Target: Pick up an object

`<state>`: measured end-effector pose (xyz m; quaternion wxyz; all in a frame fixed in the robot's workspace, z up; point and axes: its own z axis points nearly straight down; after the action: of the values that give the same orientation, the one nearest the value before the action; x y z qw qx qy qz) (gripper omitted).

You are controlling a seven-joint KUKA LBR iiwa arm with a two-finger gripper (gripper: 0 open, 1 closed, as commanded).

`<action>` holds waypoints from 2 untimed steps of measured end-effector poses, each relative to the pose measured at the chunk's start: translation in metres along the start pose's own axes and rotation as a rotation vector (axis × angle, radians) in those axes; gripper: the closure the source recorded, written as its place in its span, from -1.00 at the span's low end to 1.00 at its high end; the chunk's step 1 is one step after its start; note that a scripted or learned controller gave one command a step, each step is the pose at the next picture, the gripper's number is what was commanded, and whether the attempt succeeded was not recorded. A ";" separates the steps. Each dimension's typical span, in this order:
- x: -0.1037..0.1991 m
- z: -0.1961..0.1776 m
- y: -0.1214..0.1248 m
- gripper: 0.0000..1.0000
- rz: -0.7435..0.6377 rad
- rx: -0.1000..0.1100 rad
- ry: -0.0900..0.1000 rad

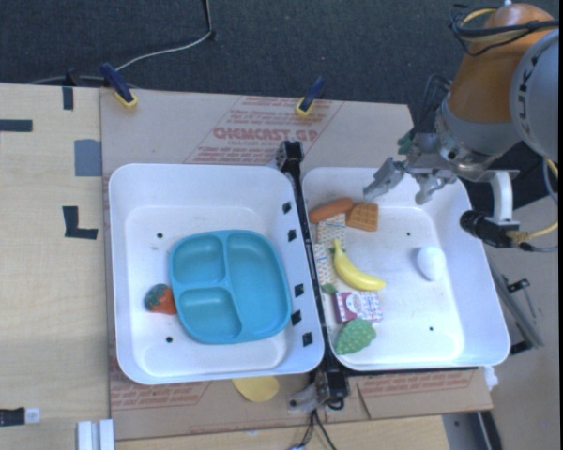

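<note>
The gripper (405, 184) hangs with fingers spread wide and nothing between them, over the right bin's (469, 336) far rim. Just below and left of it lie a waffle-like cracker (362, 217) and sausage (331, 209), likely nearest targets; the banana (354, 271) lies farther.

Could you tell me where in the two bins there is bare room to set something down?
Right bin: bare floor between the banana and the white egg, running to the near rim. Its left edge is crowded: hot dog, cracker, packet, green toy. Left bin: the blue tray fills the middle, strawberry beside it; a bare strip lies along the far rim.
</note>
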<state>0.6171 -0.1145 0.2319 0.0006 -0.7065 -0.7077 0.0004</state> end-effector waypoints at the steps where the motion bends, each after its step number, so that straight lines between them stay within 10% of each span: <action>1: 0.021 0.060 0.036 -1.00 0.000 0.002 0.000; 2: 0.013 0.134 0.056 -1.00 -0.002 -0.015 -0.003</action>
<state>0.6725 -0.1017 0.0980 -0.0058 -0.7059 -0.7083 -0.0040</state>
